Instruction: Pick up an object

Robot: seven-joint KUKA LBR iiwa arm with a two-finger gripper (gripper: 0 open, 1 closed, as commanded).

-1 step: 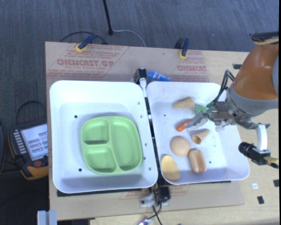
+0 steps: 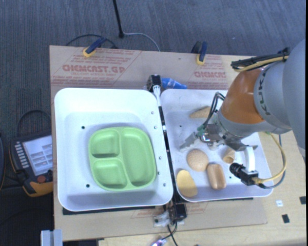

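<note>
The arm [image 2: 256,99] reaches in from 3 o'clock over the right bin [image 2: 170,111], its gripper [image 2: 208,135] low near the bin's middle; how far the jaws stand apart cannot be told, and nothing is seen between them. Just below it, toward 6 o'clock, lie 3 bread-like pieces: a round bun [image 2: 197,159], a brown roll [image 2: 216,175] and a yellow piece [image 2: 186,182] at 7 o'clock. A pale piece [image 2: 200,112] sits toward 12 o'clock. The left bin [image 2: 72,106] holds a green divided tray [image 2: 122,157].
</note>
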